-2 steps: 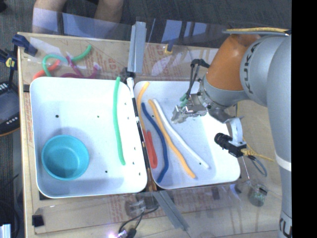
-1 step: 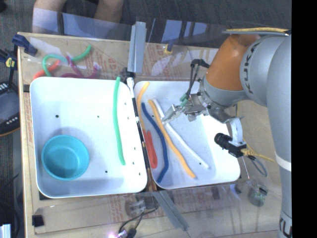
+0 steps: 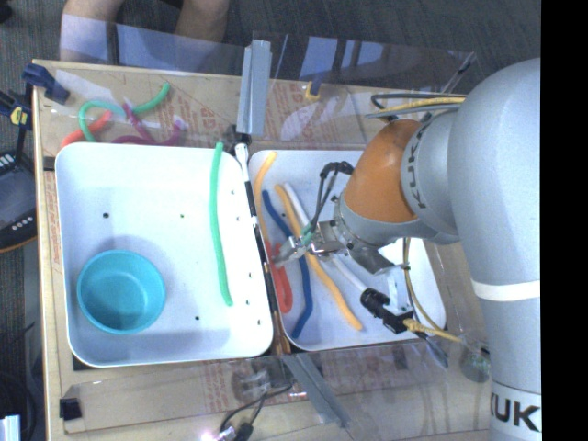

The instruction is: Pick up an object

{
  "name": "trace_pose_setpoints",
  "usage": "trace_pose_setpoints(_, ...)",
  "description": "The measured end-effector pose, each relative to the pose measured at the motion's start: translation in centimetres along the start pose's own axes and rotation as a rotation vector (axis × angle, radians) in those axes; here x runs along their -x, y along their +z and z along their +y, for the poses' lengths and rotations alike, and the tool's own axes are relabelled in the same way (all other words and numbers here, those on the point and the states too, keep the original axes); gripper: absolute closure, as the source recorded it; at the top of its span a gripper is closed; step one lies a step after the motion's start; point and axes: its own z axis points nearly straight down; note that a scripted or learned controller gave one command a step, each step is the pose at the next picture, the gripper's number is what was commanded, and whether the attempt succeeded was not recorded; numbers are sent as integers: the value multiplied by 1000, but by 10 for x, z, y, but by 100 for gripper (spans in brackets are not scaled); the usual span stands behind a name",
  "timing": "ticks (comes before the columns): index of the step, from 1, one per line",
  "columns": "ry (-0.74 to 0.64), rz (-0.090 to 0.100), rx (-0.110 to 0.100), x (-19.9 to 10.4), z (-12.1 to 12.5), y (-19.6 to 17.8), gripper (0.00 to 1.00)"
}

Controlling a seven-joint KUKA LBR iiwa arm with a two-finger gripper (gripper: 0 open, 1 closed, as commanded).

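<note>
Down in the right-hand bin (image 3: 418,324) we find the gripper (image 3: 292,248), low over the bin's left part, close to the wall shared with the neighbouring bin; whether it is spread, closed or clamped on anything we cannot tell, since it is small and tangled among the straws at this slant. Around it lie several long flexible straws: a yellow one (image 3: 323,269) running diagonally across the bin floor, a blue one (image 3: 305,303) curving toward the lower left corner, a red one (image 3: 283,288) just beside the divider, and a second yellow piece (image 3: 264,168) arching near the top left corner; we cannot say which of them, if any, touches the gripper. Behind it, the orange band (image 3: 386,182) and the grey arm (image 3: 491,200) cover the bin's right part, with a black fitting and cables beneath the wrist. Further out, the left bin (image 3: 138,177) holds a blue bowl (image 3: 120,290), upright in its lower left corner, and a green straw (image 3: 220,228) lying along its right side, well apart from the bowl; beyond that bin, at the bench's upper left, more coloured straws (image 3: 129,122) lie in a loose heap.
</note>
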Motion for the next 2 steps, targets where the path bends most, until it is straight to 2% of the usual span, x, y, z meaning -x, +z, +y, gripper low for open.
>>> trace_pose_setpoints(1,-4,-2,-1,1,0,-11,100)
trace_pose_setpoints(2,93,2,-5,53,101,-98,100)
